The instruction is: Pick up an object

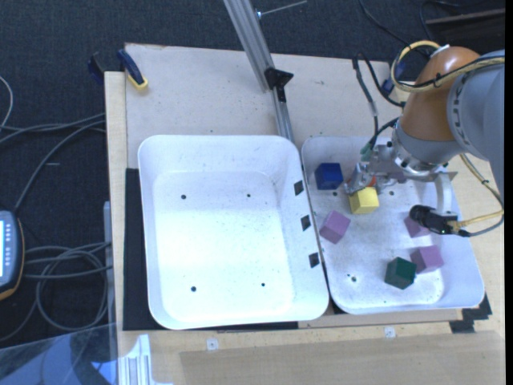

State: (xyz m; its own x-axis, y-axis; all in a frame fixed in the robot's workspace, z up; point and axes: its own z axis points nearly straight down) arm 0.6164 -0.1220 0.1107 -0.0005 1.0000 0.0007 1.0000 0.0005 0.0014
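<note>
In the right bin [457,291] lie several small blocks. A yellow block [365,202] sits near the bin's middle, directly under my gripper [361,184], which hangs at its upper edge and hides part of it. I cannot tell whether the gripper touches it. A blue block [328,176] lies just left of the gripper. A purple block [334,227] rests below the yellow one. A green block [399,273] and another purple block [428,257] sit toward the bin's front right.
The left bin [160,167] lies beside the right one. A third purple block [413,228] is partly covered by a black fitting on the arm [429,217]. A metal pole [256,42] slants down to the gap between the bins. Cables run along the arm.
</note>
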